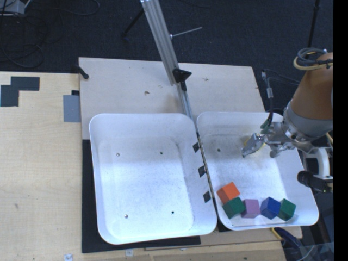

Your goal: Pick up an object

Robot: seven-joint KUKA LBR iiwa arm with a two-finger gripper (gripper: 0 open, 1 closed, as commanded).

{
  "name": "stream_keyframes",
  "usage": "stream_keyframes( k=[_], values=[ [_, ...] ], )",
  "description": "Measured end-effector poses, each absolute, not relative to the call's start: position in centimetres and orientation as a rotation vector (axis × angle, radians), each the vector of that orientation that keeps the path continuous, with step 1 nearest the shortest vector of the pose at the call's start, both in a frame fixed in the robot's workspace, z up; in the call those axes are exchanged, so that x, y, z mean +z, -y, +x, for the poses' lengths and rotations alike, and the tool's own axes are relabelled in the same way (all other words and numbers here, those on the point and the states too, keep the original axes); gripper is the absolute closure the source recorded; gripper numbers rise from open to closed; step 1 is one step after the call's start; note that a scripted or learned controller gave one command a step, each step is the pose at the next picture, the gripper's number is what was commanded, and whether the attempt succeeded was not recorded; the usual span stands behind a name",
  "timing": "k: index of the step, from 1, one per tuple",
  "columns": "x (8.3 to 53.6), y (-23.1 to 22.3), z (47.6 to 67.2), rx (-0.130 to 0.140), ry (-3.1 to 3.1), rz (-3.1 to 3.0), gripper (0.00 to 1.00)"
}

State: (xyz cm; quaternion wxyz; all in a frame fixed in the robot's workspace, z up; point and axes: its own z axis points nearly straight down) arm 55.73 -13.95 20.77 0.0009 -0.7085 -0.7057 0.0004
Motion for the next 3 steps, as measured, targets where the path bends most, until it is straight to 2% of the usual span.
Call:
stream_keyframes(
  k=[1,2,3],
  values=[
    [13.9,16.5,63.4,0.005,2.222,-2.218,0.00],
    [11.4,19.2,63.4,0.002,2.231,-2.239,0.00],
    [11.6,18.5,63.1,0.004,2.223,-2.218,1.00]
  ],
)
